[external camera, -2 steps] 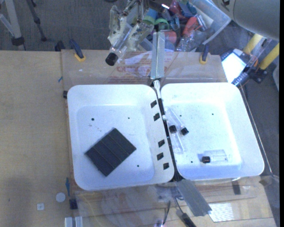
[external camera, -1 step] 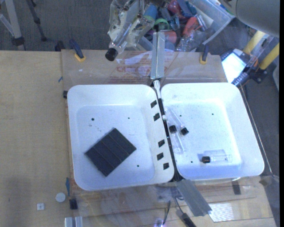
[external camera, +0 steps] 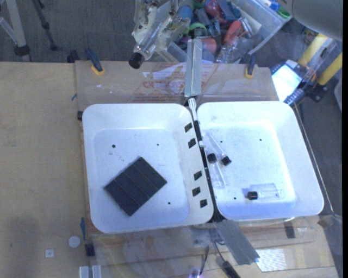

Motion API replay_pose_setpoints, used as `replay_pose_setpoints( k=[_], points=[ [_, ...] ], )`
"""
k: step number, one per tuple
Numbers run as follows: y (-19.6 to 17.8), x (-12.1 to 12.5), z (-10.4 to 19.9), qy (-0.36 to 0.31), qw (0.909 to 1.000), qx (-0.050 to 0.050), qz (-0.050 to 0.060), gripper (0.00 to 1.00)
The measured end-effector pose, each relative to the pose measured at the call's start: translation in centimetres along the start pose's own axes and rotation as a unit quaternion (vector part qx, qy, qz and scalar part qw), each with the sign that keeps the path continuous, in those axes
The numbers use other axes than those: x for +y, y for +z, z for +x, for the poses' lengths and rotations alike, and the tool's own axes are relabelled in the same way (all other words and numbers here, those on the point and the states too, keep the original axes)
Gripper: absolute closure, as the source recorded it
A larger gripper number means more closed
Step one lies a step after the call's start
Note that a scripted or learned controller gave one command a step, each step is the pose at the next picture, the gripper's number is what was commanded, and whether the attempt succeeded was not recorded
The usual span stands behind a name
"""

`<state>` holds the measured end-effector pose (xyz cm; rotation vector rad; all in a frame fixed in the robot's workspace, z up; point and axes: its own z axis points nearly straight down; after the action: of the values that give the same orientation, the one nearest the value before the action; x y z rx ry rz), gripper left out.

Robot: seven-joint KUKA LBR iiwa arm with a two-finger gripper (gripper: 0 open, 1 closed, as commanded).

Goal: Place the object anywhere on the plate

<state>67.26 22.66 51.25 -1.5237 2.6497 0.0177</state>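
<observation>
A dark, ridged square plate (external camera: 135,185) lies turned at an angle on the floor of the left bin (external camera: 92,125), towards its front. In the right bin (external camera: 304,146) lie three small clear tubes with black caps. One tube (external camera: 215,151) rests near the bin's left wall, and a second tube (external camera: 218,176) lies just below it. The third tube (external camera: 263,193) lies on its side near the front wall. A grey part of my arm (external camera: 322,13) shows at the top right corner, high above the bench.
A raised divider with several black tabs (external camera: 196,163) runs between the two bins. A metal bar (external camera: 193,68) stands behind the bins. A cluttered box of colourful items (external camera: 212,21) sits beyond the bench. Bare wooden bench (external camera: 38,163) lies to the left.
</observation>
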Motion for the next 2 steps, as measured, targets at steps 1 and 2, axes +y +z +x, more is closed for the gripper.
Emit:
replay_pose_setpoints(
  k=[1,2],
  points=[
    [-1.3,-0.1,-0.1,0.002,1.0,-0.006,0.002,1.0],
    [-2.5,-0.3,-0.2,0.004,0.9999,-0.012,0.005,1.0]
  ],
)
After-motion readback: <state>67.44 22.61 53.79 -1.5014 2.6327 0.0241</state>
